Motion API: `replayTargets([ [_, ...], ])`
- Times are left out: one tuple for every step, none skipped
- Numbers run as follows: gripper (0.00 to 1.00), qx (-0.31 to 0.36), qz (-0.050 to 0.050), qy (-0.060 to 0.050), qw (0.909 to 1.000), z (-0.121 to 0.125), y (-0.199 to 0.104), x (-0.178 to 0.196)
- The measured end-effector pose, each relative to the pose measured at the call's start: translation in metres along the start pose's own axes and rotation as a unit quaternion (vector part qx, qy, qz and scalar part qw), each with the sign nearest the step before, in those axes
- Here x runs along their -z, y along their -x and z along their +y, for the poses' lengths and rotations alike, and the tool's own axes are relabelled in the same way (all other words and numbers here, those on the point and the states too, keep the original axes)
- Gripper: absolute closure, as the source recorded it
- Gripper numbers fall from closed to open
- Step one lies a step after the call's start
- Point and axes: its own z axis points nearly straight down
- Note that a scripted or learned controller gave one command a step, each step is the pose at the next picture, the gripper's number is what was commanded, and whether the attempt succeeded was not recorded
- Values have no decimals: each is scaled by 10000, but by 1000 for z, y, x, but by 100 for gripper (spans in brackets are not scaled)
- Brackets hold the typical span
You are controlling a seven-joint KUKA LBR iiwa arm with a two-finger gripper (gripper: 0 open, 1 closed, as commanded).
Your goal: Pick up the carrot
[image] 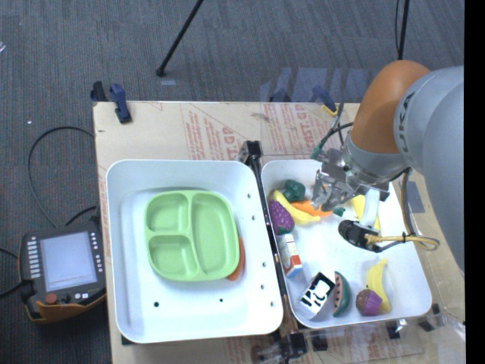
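From above, the bench carries two shallow white bins. The left bin [125, 294] holds a light green divided plate [191, 235] near its middle, with an orange-red thing [238, 262] showing just past the plate's right rim.

In the right bin [415, 275], the gripper [327, 196] hangs over the far left corner region, its tips down among the toy food. Whether it is apart or together I cannot tell.

The carrot [312, 208], orange, lies just at the gripper's tips, resting across a yellow banana [294, 211]. A dark green vegetable [294, 189] sits towards the far edge beside them, and purple grapes [281, 218] lie against the left wall.

A small white bottle [290, 255] lies along that left wall. Near the front edge stand a black-and-white card [318, 294], a watermelon slice [342, 294] and a purple fruit [369, 302], with a second banana [377, 275] by the front right corner.
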Motion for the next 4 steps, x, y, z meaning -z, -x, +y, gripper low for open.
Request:
replayTargets([
  [0, 7, -13, -31, 10000, -2, 0, -3],
  [0, -619, -29, -72, 9981, 10, 57, -106],
  [0, -1914, -13, -31, 9815, 50, 73, -103],
  [100, -1858, -48, -119, 9825, 46, 72, -95],
])
